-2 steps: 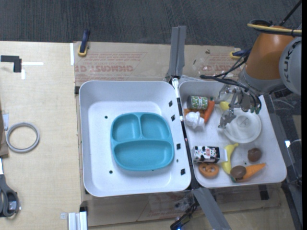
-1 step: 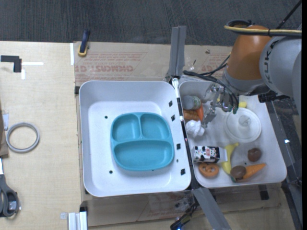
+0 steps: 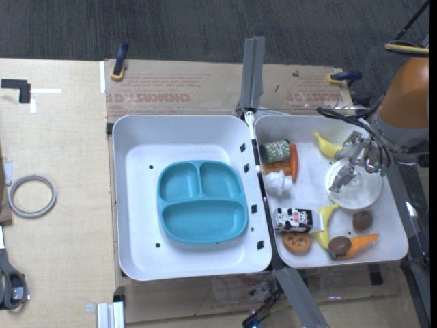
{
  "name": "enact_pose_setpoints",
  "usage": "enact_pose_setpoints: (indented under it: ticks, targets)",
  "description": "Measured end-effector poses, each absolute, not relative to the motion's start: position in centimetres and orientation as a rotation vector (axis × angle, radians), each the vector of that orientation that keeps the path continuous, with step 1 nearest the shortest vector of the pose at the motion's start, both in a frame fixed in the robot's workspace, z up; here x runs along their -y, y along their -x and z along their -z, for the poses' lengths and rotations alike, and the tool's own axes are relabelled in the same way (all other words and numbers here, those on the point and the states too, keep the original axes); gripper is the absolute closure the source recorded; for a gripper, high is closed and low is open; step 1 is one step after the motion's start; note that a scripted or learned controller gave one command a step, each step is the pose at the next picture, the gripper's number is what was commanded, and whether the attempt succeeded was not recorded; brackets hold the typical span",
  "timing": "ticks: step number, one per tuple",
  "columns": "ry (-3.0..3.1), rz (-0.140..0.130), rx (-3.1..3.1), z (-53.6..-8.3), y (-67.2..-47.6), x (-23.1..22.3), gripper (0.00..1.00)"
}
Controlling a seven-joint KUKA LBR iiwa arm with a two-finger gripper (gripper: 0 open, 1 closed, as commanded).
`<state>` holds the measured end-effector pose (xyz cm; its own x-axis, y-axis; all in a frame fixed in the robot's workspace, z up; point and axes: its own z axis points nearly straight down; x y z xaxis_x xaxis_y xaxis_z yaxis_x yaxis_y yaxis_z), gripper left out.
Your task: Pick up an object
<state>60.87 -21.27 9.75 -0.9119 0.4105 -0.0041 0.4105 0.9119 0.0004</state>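
Nearest you, left of blue plate (image 3: 203,201): scissors (image 3: 12,287) on bench (image 3: 54,149). Blue plate sits in left bin (image 3: 130,183). Right of plate: can (image 3: 276,150), cow toy (image 3: 293,218), clear bowl (image 3: 355,186), carrot (image 3: 355,243). End effector (image 3: 355,159) above bowl, holding nothing you can see; finger spread unclear.

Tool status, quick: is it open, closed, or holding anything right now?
Tool: over the right bin, above a clear round dish; open or closed cannot be told, and nothing is seen held in it.
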Motion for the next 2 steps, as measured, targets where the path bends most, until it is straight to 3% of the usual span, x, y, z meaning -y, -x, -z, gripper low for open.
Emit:
enact_pose_setpoints:
  ticks: [1, 2]
  targets:
    - [-0.802, 0.003, -3.056, -8.9, -64.1, 13.3, 0.00]
    - [-0.965, 0.015, -2.977, -9.5, -62.7, 10.7, 0.00]
